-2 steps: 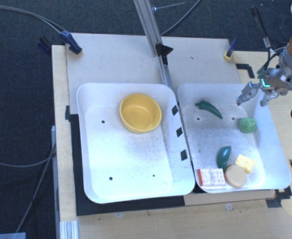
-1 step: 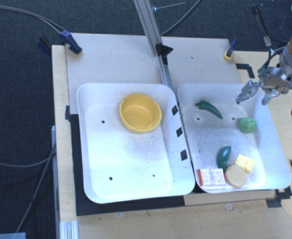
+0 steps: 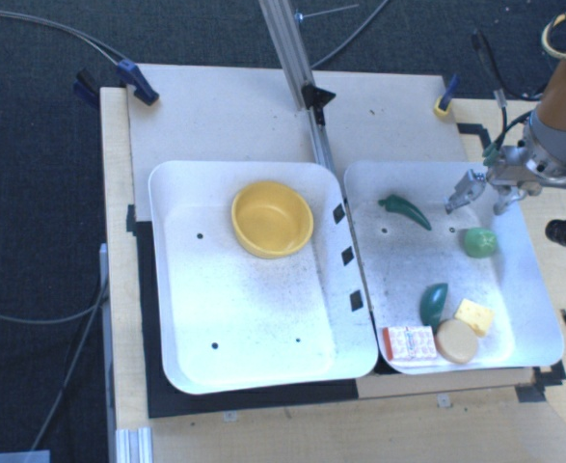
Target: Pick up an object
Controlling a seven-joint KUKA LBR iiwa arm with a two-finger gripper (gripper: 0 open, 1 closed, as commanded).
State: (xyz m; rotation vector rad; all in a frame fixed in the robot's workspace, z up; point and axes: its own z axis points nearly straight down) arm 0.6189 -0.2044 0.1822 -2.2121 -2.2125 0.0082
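From my station I judge the pick barely begun: nothing is lifted, and every object lies on the floor of a bin. My pincer (image 3: 482,189) hangs over the far part of the right bin (image 3: 528,258), its two fingers spread apart with nothing between them. What remains is the whole of the grasp: choosing a target, lowering, closing, and lifting.

The nearest candidate to the pincer is the pale green ball (image 3: 479,242), lying just nearer to me than the fingers and slightly apart from them. Being round, it has no long axis to align to.

To its left lies the dark green pepper (image 3: 405,210), an elongated piece whose long axis runs diagonally, from its thick end at far-left to its tapering tip at near-right. If I went for that one, I would want the fingers closing across that diagonal.

At the near end of the same bin sit a cluster: a teal oval piece (image 3: 434,304) standing roughly near-to-far, a yellow wedge (image 3: 473,315), a tan round disc (image 3: 457,341) and a small red-and-white box (image 3: 410,342), packed close together, some touching.

The left bin (image 3: 181,287) carries a yellow bowl (image 3: 272,218) at its far side, well apart from the pincer.
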